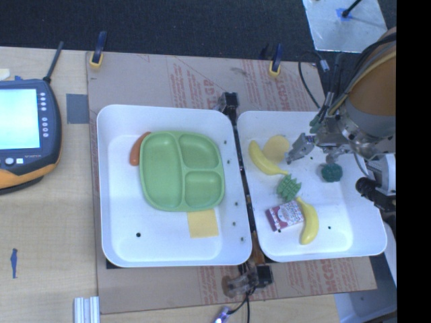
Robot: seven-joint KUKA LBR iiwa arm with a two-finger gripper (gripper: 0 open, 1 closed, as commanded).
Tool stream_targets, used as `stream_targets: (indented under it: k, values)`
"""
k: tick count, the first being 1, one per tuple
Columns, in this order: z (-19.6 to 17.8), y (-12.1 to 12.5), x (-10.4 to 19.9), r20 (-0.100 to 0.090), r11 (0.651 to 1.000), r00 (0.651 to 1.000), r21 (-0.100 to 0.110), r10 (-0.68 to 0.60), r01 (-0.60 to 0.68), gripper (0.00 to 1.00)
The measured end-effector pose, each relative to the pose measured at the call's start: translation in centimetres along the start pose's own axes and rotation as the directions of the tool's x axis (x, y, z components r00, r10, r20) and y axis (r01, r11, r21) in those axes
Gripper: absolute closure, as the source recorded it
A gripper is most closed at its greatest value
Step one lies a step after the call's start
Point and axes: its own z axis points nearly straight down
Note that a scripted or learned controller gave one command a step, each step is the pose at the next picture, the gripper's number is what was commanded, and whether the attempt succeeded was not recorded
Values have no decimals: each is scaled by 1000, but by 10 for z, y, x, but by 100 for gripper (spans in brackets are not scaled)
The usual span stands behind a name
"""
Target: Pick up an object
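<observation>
A: How far along is the pick? As I judge it, nothing is lifted yet; every object lies on a bin floor, and the two-finger metal gripper (311,145) hangs over the upper part of the right shallow white bin (377,247) with nothing between its fingers.

B: Agreed; the whole grasp is left to do. Are the jaws open?

A: One grey finger (298,148) slants down to the left; the rest is tangled in the wrist metalwork, so I cannot tell how wide the jaws stand.

B: Which object is nearest?

A: The pale yellow rounded piece (277,144) lies just left of that fingertip, near but seemingly not touching; the curved yellow plastic banana (262,160) lies beside it, lower left; the small dark teal round object (330,173) sits just below the wrist, to the right.

B: And the rest?

A: Further down that bin: a spiky green toy (289,188), a red-and-white packet (285,215), and a second yellow banana (309,224); all apart from the jaws. The left white bin (118,241) holds a green compartment plate (182,171), an orange piece (137,149) at its edge, and a flat yellow square (203,223).
</observation>
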Motion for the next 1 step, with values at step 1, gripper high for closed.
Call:
stream_targets:
  k: [1]
  values:
    - [140, 11, -37, 1, 1000, 1000, 1, 0, 0, 0]
